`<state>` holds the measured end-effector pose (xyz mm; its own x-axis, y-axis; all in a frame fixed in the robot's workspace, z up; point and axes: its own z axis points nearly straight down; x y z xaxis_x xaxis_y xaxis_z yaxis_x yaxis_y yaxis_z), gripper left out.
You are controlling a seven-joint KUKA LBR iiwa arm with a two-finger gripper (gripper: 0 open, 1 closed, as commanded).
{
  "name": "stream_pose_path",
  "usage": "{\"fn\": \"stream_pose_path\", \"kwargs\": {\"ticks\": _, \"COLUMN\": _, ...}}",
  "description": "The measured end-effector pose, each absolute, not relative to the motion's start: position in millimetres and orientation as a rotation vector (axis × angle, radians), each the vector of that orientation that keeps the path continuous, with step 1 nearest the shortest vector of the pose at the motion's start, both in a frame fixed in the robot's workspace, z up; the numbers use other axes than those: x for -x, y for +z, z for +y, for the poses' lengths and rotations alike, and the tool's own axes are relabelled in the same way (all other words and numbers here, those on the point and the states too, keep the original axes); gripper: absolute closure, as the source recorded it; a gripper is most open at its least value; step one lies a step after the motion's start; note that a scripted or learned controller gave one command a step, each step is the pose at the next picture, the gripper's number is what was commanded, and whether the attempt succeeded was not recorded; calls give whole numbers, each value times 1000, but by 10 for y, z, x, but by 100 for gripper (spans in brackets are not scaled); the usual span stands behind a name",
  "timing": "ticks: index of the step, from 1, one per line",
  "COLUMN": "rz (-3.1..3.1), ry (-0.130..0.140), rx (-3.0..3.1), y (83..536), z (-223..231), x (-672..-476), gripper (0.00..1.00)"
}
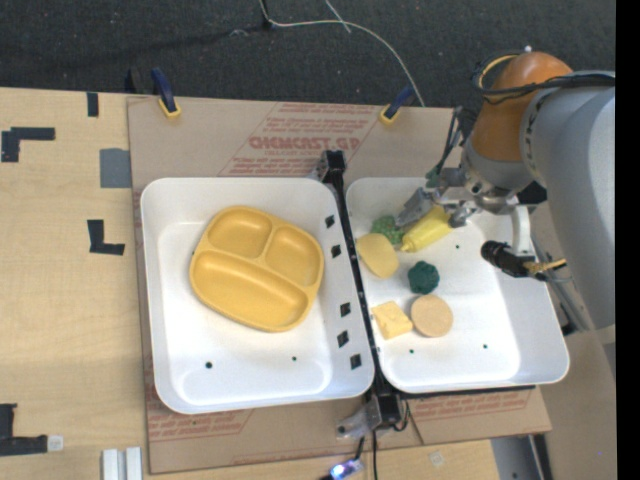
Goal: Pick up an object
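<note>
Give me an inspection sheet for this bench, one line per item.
Surface: cardboard sheet on a wooden bench, clamped at its far edge, bearing two white bins side by side.
Job's things: right bin holds a yellow corn-like piece, a green leafy piece, a pale yellow round piece, a dark green lump, a yellow wedge and a tan disc.
Clutter: left bin holds a yellow divided plate.
Grippers: hand is low over the corn-like piece; a grasp cannot be confirmed.
Cables: white cable on the dark floor behind the bench.
Surroundings: black tape marks on the bench top at left.
</note>
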<state>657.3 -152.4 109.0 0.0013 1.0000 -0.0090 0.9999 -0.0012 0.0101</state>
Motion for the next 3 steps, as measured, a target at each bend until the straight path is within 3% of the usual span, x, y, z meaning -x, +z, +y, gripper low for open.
{"fn": "stream_pose_path", "kwargs": {"ticks": 1, "rz": 2204, "ry": 11, "rx": -2203, "y": 1228, "z": -1524, "x": -6609, "gripper": 100}}
{"fn": "stream_pose_path", "kwargs": {"ticks": 3, "rz": 2221, "ry": 4, "rx": -2217, "y": 2276, "z": -1470, "x": -6631, "gripper": 100}}
